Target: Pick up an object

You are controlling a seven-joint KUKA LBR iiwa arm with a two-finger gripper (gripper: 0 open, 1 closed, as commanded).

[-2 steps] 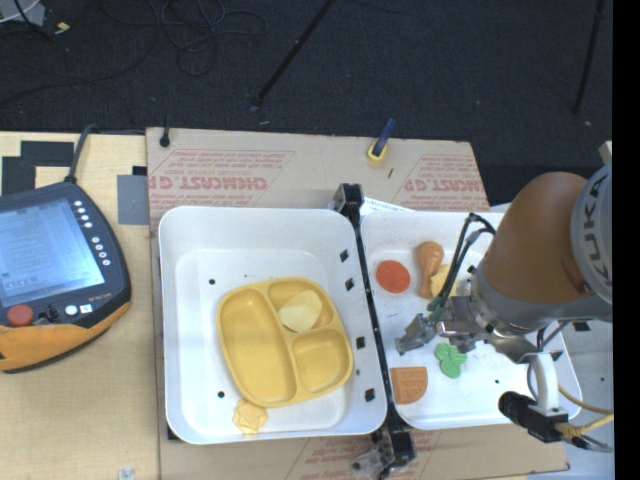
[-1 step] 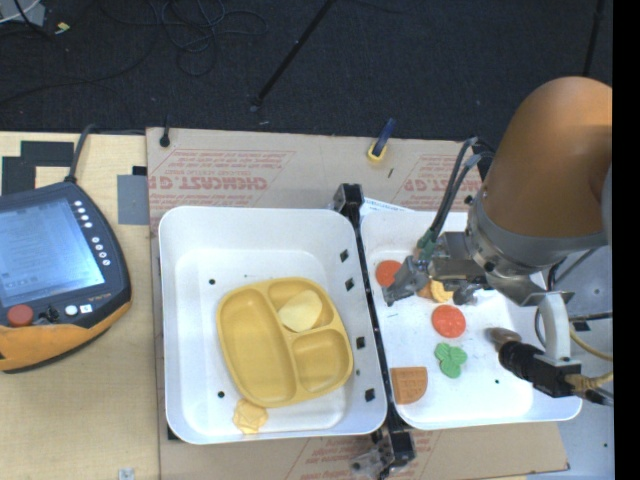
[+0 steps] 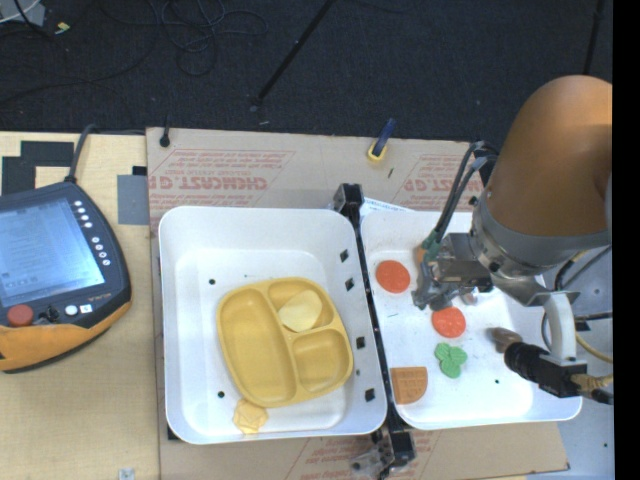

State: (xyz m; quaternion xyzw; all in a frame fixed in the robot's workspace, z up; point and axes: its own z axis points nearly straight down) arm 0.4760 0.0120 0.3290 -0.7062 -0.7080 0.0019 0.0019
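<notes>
Lying in the right bin (image 3: 520,393): two red discs (image 3: 393,276) (image 3: 449,321), a green piece (image 3: 451,359) and a tan waffle-like square (image 3: 408,384). Hovering between the discs, the gripper (image 3: 437,286); jaws' state cannot be told. Resting in the left bin (image 3: 190,268): a yellow divided tray (image 3: 285,342) with a pale slice (image 3: 299,314).

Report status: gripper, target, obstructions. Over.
Gripper low in right bin, between two red-orange discs. Nothing seen held. Green piece and tan cracker nearby.
</notes>
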